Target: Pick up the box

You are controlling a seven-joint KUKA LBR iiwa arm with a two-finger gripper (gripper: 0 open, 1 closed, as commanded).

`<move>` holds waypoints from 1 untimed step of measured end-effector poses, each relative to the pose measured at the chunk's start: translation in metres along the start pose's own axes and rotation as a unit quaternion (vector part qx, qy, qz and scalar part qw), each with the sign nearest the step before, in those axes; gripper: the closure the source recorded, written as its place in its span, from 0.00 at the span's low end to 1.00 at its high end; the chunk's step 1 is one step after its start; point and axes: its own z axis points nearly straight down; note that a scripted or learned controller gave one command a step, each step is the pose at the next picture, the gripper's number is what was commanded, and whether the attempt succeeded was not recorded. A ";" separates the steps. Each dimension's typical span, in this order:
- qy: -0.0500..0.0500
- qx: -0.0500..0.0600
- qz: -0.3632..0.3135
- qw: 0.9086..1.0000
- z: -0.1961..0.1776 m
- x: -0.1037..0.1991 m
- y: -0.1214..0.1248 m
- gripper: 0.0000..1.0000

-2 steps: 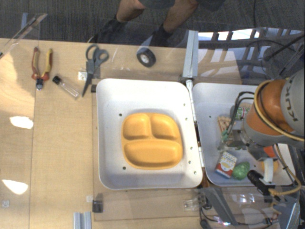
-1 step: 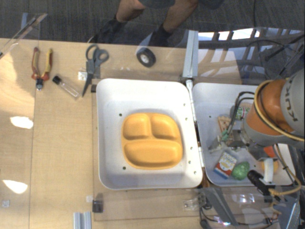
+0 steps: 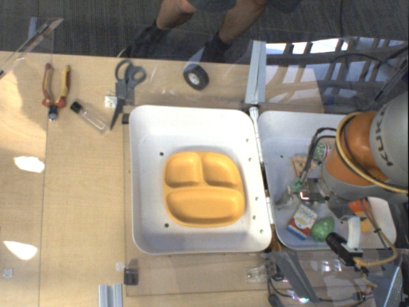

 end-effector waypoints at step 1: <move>-0.002 -0.006 -0.001 1.000 -0.012 -0.001 0.004 1.00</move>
